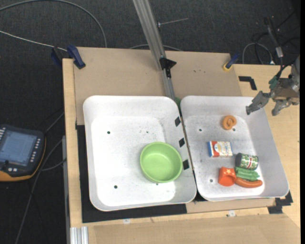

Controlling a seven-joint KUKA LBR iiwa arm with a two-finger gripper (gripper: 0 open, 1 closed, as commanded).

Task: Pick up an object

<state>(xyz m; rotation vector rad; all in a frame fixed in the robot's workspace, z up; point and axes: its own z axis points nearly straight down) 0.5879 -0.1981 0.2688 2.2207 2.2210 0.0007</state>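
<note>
Right bin (267,143), near corner: red cup (227,177) touching a chili-like toy (249,182), green can (247,161) just behind. Small white carton (219,148) mid-bin; orange ring (229,122) toward the far side. Green bowl (160,162) sits in left bin (100,143). Tool (268,106) hangs over right bin's far right rim, fingers spread open, holding nothing

A pale wooden bench (124,71) stands on dark speckled carpet (28,28). Blue clamps (76,56) grip its far edge. An aluminium post (150,31) rises from the far middle. Thin cables (57,14) trail over the floor, and a handheld control pendant (19,150) lies at left.
</note>
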